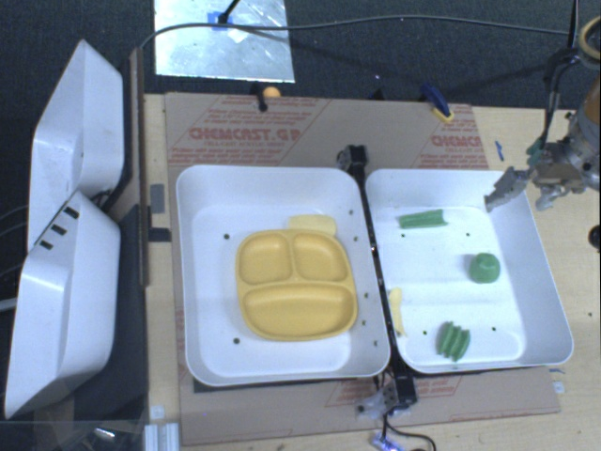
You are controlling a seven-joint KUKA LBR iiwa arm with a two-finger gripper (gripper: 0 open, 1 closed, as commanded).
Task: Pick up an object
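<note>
Gripper (512, 188) at right edge of frame, over upper right rim of right bin (535, 252); finger state cannot be told, nothing seen in its hold. In that bin: green stick (421, 219) upper centre, green cup (485, 268) right of centre, green ridged piece (453, 341) at bottom. Left bin (202, 252) holds yellow divided tray (296, 285).

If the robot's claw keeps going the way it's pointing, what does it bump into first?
The claw points left and slightly down over the right white bin. Going straight on, it would probably meet the long green stick-shaped piece first, though its height above the bin is unclear.
</note>
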